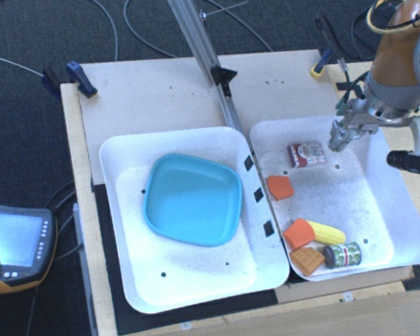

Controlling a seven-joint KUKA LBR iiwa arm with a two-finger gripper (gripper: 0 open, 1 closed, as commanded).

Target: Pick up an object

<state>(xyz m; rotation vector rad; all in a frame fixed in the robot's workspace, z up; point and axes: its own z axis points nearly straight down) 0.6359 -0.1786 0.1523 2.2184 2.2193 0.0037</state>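
Observation:
The right bin (393, 204) holds a red and white packet (306, 154) near its back wall. An orange block (280, 187) lies by the left wall. At the front sit an orange-red wedge (299, 232), a yellow corn cob (325, 231), a tan waffle piece (307, 260) and a small dark can (343, 255) on its side. My gripper (339, 138) hangs over the back of this bin, just right of the packet and apart from it. Nothing shows between its fingers.
The left bin (125, 210) carries a light blue square plate (193, 199). A metal pole (197, 30) slants in from the top to the divide between the bins. Blue clamps (81, 78) sit on the bench's back edge. A teach pendant (13, 245) lies at far left.

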